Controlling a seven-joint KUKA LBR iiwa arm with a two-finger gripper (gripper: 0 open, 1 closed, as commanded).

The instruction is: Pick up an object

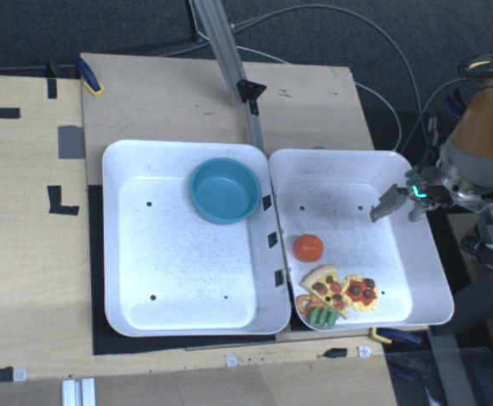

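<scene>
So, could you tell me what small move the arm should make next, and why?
Probably shift the hand leftward and toward the near side, to hover above the red ball. The hand sits at the right bin's far right edge holding nothing, and the ball lies apart from the toy pizza slices.

Light is even and fairly dim, with a cool cast. The two shallow white plastic bins (128, 227) are the brightest areas, without harsh glare. Shadows are soft: a faint one lies beside the round blue bowl (225, 190). The picture is grainy and slightly soft throughout; the pale wooden worktop (26, 159) looks muted.
</scene>
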